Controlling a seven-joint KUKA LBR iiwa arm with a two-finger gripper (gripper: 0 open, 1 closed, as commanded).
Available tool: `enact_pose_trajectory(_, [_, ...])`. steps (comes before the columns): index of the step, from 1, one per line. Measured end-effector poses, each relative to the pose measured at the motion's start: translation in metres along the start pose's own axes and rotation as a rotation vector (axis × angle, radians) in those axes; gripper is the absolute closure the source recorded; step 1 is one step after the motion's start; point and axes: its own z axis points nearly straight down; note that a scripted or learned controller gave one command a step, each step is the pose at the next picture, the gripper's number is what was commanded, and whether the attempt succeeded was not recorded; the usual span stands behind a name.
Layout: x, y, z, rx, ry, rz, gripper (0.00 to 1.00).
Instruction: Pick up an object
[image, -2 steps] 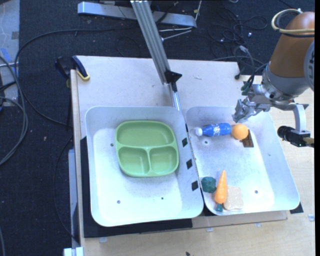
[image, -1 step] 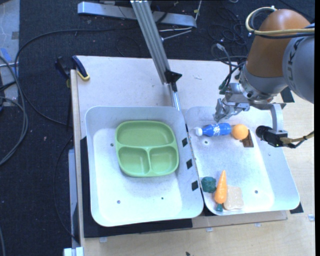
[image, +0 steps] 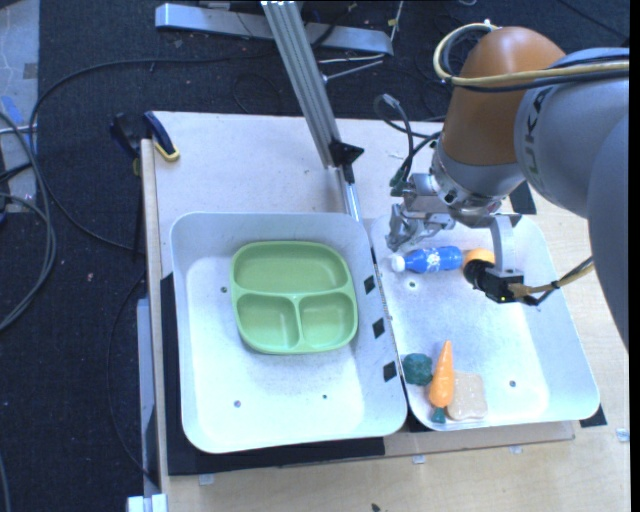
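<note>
My gripper (image: 402, 232) hangs over the back left part of the right bin (image: 560, 350), just above the white cap end of a blue bottle (image: 428, 260) that lies on its side. Nothing shows between the fingers. Near the bin's front lie an orange carrot (image: 442, 373), a dark green piece (image: 416, 368) beside it, and a tan block (image: 467, 396). An orange-yellow thing (image: 478, 257) peeks out to the right of the bottle.
The left bin (image: 200, 400) bears a light green divided plate (image: 295, 296). A slanted metal rail (image: 312, 90) crosses the bench behind the bins. The arm's grey bulk covers the right bin's back right corner.
</note>
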Motion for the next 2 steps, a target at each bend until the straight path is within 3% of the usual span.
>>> enact_pose_trajectory(2, [0.103,0.012,0.007,-0.004,0.001,-0.002,1.0])
